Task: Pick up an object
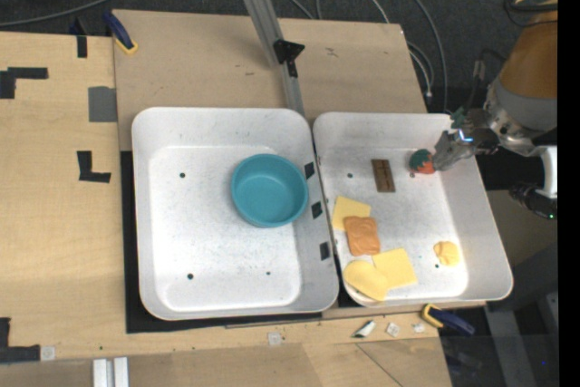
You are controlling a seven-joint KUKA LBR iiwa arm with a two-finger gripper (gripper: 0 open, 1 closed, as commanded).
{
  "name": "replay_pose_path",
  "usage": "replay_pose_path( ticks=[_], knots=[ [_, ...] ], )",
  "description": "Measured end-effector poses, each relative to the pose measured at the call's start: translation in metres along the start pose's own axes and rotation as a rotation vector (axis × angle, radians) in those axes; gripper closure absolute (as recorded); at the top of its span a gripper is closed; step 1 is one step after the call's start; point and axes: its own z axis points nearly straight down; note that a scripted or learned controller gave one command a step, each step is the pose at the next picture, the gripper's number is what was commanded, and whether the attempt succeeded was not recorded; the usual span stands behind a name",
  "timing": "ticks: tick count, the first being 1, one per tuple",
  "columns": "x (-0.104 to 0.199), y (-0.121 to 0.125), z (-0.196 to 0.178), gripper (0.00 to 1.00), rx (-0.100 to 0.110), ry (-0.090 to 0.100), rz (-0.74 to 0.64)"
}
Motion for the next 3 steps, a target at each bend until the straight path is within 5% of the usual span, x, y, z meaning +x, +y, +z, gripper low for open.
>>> replay_pose_path(
  ticks=[1, 3],
  knots=[
    [0.000, 0.001, -0.053, 1.00, -0.002, -0.001, -0.001],
    [0.120, 0.004, -0.032, 1.00, 0.005, 0.003, -0.006]
  ],
)
